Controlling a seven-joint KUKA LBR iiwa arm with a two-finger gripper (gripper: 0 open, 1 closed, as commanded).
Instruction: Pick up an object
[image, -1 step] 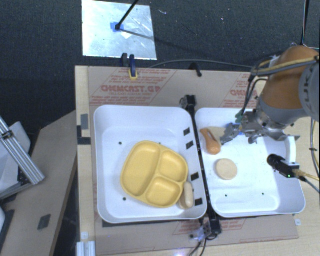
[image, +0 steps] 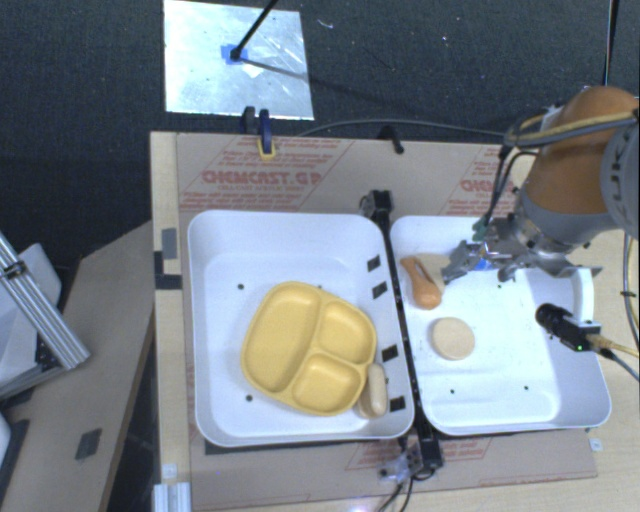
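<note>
So far nothing is lifted: the gripper (image: 470, 258) hangs low in the right bin (image: 500, 405), just beside the orange carrot-like piece (image: 424, 281); whether its fingers are open I cannot tell. Grasp and lift remain.

One camera fixed above my bench (image: 300, 165), looking down at a slant, moderately far. Both white bins fit fully: left bin (image: 215, 300), right bin (image: 520, 385). My arm (image: 585, 170) comes in from the frame's right side.
</note>
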